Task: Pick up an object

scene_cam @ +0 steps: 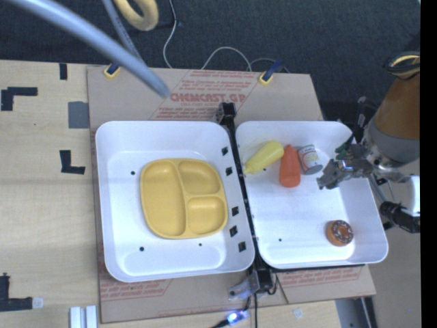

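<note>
In the right bin [300, 251] lie a yellow banana-shaped piece [264, 156], an orange carrot-like piece [289, 167], a small grey can [309, 158] and a brown doughnut [339, 232]. My gripper [332, 176] hangs over the right bin's right side, just right of the can and above the doughnut. Nothing shows between its dark fingers. The arm with its orange band [403, 111] comes in from the right.
The left bin [116, 251] holds a yellow divided plate [183, 197]. A black divider with clips [235, 183] runs between the bins. Cardboard lies under both bins, with cables at the back and front edges.
</note>
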You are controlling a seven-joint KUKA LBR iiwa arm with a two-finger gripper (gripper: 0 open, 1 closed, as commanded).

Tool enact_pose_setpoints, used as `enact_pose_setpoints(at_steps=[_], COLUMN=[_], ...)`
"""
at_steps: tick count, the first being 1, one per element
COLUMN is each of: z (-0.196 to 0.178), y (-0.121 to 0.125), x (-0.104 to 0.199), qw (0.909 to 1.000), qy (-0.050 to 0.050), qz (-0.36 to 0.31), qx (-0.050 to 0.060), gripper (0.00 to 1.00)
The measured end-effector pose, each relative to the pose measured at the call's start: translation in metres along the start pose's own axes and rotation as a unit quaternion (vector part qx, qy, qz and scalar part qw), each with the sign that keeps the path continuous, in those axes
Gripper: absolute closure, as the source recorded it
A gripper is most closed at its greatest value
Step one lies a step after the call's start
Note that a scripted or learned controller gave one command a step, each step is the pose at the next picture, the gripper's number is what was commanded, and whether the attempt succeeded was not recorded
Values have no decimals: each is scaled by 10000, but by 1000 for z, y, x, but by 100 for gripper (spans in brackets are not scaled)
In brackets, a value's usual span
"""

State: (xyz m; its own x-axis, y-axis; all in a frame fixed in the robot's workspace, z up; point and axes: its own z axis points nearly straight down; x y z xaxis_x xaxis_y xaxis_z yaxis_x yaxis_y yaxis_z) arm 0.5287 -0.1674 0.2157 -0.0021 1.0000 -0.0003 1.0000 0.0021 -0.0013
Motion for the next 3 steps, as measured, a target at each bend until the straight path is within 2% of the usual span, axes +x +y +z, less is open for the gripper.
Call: enact_pose_setpoints(at_steps=[1, 3], z=[5, 7], y=[-7, 8], x=[48, 154], qw=[10000, 10000], qy=[5, 6], qz=[-9, -20], qx=[9, 0], gripper=[100, 100])
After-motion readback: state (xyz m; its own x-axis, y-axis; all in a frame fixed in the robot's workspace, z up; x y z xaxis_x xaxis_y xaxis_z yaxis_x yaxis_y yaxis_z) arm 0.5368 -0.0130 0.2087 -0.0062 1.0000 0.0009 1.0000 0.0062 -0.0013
